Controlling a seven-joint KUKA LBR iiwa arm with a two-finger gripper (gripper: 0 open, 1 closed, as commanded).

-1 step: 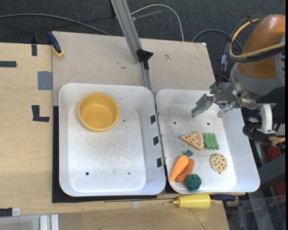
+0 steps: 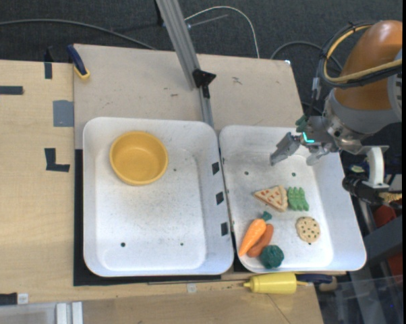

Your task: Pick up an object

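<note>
There is one camera, fixed above the counter (image 2: 27, 181), and it looks down at a slant. It stands far enough to take in both white bins whole: the left bin (image 2: 102, 248) sits in the middle of the frame and the right bin (image 2: 338, 248) at the lower right. The dark floor fills the top of the frame. The arm (image 2: 368, 59) enters from the right edge, at the upper right.
</note>
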